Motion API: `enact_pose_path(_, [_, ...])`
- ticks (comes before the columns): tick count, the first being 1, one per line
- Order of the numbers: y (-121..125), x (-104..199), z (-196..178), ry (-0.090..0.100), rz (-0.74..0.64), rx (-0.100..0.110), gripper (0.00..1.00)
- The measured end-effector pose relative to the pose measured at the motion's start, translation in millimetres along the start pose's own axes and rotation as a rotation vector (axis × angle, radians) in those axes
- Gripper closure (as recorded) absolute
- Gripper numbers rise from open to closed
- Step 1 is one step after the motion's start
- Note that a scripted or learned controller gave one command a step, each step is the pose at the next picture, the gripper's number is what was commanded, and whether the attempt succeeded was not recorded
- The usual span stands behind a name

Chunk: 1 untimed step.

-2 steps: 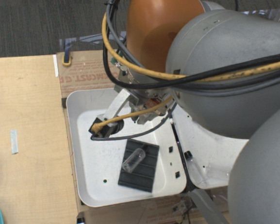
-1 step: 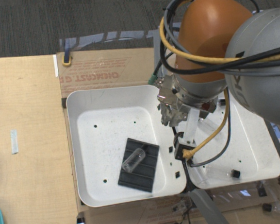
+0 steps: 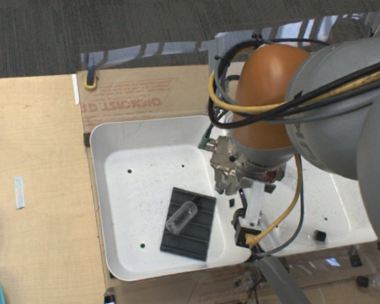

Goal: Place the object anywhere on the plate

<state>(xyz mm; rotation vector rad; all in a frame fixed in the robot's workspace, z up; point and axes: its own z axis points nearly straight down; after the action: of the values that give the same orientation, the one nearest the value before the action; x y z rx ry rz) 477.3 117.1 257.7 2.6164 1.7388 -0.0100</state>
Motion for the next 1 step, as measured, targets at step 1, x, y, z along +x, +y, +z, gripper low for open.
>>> enact_pose_path(1, [9.3,-20.6,-48.2,0.001,0.034,-0.002,1.00])
